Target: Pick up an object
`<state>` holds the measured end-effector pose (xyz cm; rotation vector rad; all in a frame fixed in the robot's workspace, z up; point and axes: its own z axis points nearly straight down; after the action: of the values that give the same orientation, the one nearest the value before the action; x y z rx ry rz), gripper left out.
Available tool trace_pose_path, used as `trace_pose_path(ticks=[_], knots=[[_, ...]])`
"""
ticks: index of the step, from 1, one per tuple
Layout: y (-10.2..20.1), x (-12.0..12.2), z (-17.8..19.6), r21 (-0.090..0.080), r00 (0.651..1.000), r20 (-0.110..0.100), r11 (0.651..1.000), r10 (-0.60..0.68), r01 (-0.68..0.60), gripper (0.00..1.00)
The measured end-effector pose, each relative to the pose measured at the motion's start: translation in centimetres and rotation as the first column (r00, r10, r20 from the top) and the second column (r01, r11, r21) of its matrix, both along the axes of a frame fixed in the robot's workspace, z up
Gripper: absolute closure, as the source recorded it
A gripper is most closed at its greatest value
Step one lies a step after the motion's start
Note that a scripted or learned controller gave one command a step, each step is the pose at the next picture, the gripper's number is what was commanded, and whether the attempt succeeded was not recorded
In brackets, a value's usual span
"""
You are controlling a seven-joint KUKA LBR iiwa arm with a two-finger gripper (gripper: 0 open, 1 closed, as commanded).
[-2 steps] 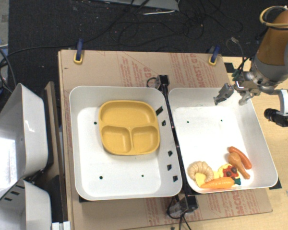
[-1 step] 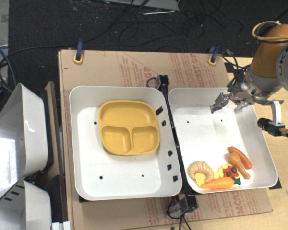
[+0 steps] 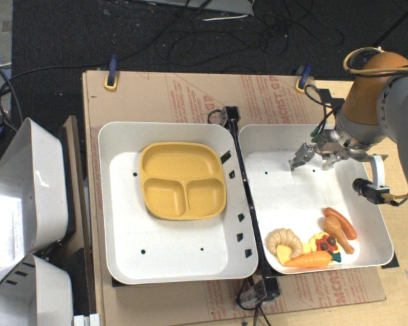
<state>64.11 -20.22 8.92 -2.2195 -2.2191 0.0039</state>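
Note:
Several toy foods lie in the front right corner of the right bin (image 3: 279, 182): a red-orange sausage (image 3: 341, 223), a brown sausage (image 3: 338, 236), a beige croissant-like piece (image 3: 283, 238), an orange carrot (image 3: 311, 259) and a small multicoloured piece (image 3: 325, 244). My gripper (image 3: 304, 157) hovers over the bin's bare back part, well behind and to the left of the pile, touching none of it. No object shows at the gripper.
The left bin (image 3: 122, 236) holds a yellow three-compartment plate (image 3: 183, 180). A black divider strip (image 3: 243, 202) runs between the bins. White tubs (image 3: 27, 189) stand off the bench at the left. Cables lie on the dark floor behind.

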Motion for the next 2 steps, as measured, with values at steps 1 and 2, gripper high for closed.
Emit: trace_pose_path(ticks=[1,2], knots=[[0.0,0.2,1.4,-0.002,1.0,0.007,1.0,0.001,-0.001,1.0],[-0.6,0.8,6.1,-0.002,1.0,0.01,1.0,0.002,-0.001,1.0]])
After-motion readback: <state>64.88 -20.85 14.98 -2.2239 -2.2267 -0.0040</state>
